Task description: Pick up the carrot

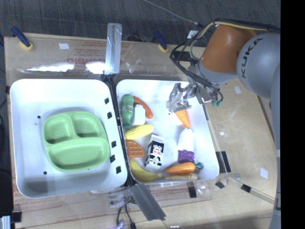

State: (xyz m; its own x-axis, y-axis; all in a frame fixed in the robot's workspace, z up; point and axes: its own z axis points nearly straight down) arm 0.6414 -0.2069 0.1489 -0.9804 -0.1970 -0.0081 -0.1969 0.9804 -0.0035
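Carrot [183, 118]: orange, under metallic grey claw [177, 99]. Second carrot [181, 168]: orange, green top. Arm [252, 63]: grey, orange band. Bins [28, 92]: white. Divided plate [76, 140]: light green. Banana [143, 173] and corn [139, 131]: yellow. Waffle [135, 149]: brown grid. Milk carton [155, 153]: white with black cow patches. Grapes [186, 155]: purple. Bottle [127, 109]: green. Desk [238, 128]: pale tan.
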